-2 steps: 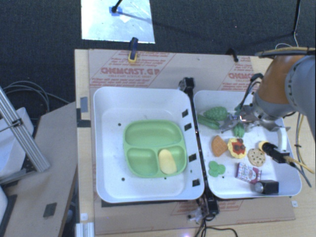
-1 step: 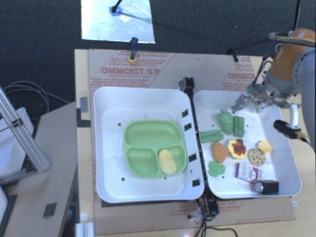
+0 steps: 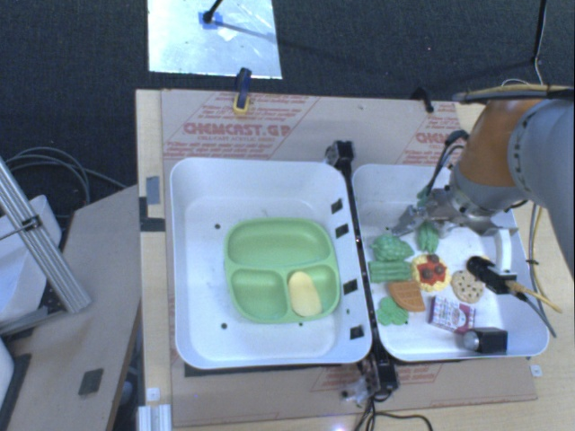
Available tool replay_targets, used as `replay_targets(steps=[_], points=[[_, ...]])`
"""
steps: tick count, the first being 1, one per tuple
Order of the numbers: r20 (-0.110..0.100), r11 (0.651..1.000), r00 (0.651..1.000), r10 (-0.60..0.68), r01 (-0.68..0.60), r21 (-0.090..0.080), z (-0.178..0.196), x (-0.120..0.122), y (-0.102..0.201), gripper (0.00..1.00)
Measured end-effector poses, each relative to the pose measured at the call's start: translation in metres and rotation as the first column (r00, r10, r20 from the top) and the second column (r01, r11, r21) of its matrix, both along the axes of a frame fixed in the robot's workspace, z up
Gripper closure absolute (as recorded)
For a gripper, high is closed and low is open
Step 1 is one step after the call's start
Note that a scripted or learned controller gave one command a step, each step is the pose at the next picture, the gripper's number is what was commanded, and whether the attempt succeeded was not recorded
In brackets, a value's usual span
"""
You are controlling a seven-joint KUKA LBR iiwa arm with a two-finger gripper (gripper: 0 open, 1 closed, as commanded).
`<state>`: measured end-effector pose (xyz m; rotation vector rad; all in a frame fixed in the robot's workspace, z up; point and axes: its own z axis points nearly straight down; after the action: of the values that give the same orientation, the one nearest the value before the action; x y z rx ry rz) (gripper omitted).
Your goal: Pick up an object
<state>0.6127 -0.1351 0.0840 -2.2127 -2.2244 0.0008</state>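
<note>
The gripper (image 3: 415,215) is seen low over the right bin (image 3: 530,330), its state impossible to tell. Just beside it, the green toy vegetable (image 3: 392,246) is judged light, stiff, best pinched across.

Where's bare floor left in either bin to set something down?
Left bin: bare white floor all around the green tray, widest along its far side. Right bin: bare in the far-left corner; its near half is packed with toy food under the gripper.
</note>
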Motion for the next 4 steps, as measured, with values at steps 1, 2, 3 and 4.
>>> replay_targets(steps=[1,2,3,4], points=[[0.003,1.000,1.000,-0.006,0.006,-0.003,0.068,-0.002,0.115,0.00],[0.001,1.000,1.000,0.002,-0.002,0.001,0.102,-0.097,0.169,0.00],[0.002,1.000,1.000,-0.009,0.009,-0.004,0.100,-0.116,0.126,0.00],[0.004,1.000,1.000,-0.004,0.004,-0.002,0.100,-0.115,0.128,0.00]])
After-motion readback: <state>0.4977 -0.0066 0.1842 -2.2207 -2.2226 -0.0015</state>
